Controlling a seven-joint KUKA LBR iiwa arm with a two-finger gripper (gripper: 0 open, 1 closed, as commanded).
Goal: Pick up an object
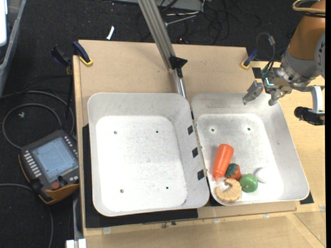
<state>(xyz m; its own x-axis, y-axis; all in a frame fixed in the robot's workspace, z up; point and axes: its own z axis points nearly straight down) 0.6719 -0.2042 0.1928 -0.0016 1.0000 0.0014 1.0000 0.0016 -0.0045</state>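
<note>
Candidate objects sit clustered in the near corner of the right bin (289, 154) — an orange carrot-shaped piece (223, 159) lying roughly lengthwise, a green rounded item (249, 183) just beside a small red-and-green item (233, 170), a tan round piece (228, 191) touching the bin's near wall, and a small white object (260, 175) next to the green one. All rest on the bin floor; none is lifted.

The hand (262, 93) hangs over the far rim of the right bin, well apart from the cluster. Its two fingers stand spread, with open space between them and nothing held.

Progress, as judged: no grasp made. Left to do — bring the hand toward the near corner, come down on one item, close, lift. The carrot piece looks the most exposed; the others crowd one another and the wall, which may hinder finger placement.

The left bin (103, 112) lies beside the right one on the worktop (129, 66), the two touching along the middle.

Writing: a pendant with a screen (51, 161) lies on the floor left of the worktop; its display is too small to read. No brand or label legible anywhere.
</note>
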